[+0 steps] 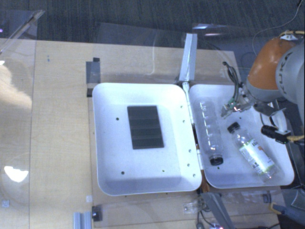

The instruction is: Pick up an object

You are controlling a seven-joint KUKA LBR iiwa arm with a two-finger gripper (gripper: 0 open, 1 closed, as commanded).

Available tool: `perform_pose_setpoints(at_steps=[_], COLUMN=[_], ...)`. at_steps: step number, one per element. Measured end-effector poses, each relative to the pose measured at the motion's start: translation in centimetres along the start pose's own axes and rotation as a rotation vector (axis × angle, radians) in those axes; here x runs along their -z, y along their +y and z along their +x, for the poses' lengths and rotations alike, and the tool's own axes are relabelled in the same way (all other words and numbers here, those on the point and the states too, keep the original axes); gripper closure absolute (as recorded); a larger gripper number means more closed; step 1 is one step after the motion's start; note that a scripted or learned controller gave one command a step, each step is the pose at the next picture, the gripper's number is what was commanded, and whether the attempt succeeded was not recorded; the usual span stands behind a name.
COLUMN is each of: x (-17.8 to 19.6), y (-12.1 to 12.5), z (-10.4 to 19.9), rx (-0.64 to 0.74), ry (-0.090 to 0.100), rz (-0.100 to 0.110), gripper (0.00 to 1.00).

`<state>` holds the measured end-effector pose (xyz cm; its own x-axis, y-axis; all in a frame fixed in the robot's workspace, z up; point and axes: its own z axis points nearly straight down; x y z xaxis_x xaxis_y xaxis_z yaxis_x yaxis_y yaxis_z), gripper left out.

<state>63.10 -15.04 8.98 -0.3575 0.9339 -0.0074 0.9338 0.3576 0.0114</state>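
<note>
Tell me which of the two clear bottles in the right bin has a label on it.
The bottle near the bin's right edge: it carries a pale label with green. The other bottle, along the left wall, is plain with a black cap.

Even overhead light, moderately bright. Both white bins (143, 92) near blown out, little surface detail. Soft shadow along left bin's near edge. Glare patches on clear sheet (19, 128) at bench's left edge. Overall soft focus; carpet (119, 4) dim, grainy.
</note>
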Motion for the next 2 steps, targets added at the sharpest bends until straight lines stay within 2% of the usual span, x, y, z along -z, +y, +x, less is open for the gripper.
perform_pose_setpoints(at_steps=[1, 2], x=[-0.1, 0.0], y=[-0.1, -5.7], z=[0.0, -0.3], rx=[0.000, 0.103], ry=[0.001, 0.001], rz=[0.002, 0.001], gripper=[0.00, 0.00])
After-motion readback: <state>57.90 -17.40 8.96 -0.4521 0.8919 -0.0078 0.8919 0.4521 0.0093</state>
